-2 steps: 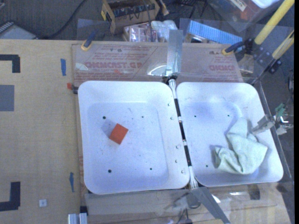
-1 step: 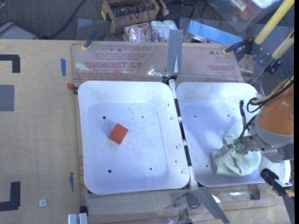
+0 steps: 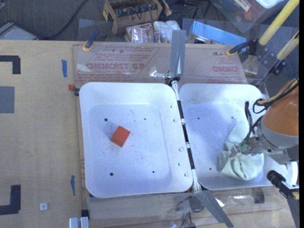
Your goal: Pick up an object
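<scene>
An orange-red block (image 3: 120, 136) lies in the left bin (image 3: 95, 96), a little left of its middle. A crumpled pale cloth (image 3: 240, 160) sits at the right bin's (image 3: 209, 94) near right corner. My gripper (image 3: 241, 148) reaches in from the right and is down on the top of that cloth. The arm's orange band (image 3: 283, 113) and grey wrist (image 3: 280, 139) hang over the bin's right rim and hide part of the cloth.
A metal divider strip (image 3: 184, 132) runs between the two bins. Cardboard (image 3: 142, 63) backs the bins, with clamps, boxes and cables behind it. The wooden bench (image 3: 33, 141) stretches out on the left with black tape marks.
</scene>
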### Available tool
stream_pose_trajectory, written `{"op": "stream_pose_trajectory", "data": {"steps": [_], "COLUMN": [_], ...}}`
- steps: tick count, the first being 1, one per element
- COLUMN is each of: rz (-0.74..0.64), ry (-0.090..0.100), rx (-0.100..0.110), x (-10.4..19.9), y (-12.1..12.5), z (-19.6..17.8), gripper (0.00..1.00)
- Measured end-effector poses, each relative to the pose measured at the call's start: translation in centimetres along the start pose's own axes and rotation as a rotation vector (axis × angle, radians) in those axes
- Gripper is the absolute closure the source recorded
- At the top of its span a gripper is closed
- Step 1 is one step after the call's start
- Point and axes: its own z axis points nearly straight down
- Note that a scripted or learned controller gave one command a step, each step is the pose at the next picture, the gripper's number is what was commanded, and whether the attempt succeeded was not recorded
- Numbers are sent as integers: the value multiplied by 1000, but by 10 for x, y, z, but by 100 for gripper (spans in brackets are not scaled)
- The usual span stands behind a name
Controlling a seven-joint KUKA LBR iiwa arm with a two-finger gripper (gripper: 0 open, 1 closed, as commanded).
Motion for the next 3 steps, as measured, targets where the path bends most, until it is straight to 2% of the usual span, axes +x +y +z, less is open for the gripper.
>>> {"op": "stream_pose_trajectory", "data": {"steps": [1,2,3], "rz": [20,-110,-584], "ry": [-5,-1,-4], "rx": [-17,0,-4], "x": [-24,6,41], "y": [21,83,105], "z": [22,-115,-158], "gripper": [100,100,100]}}
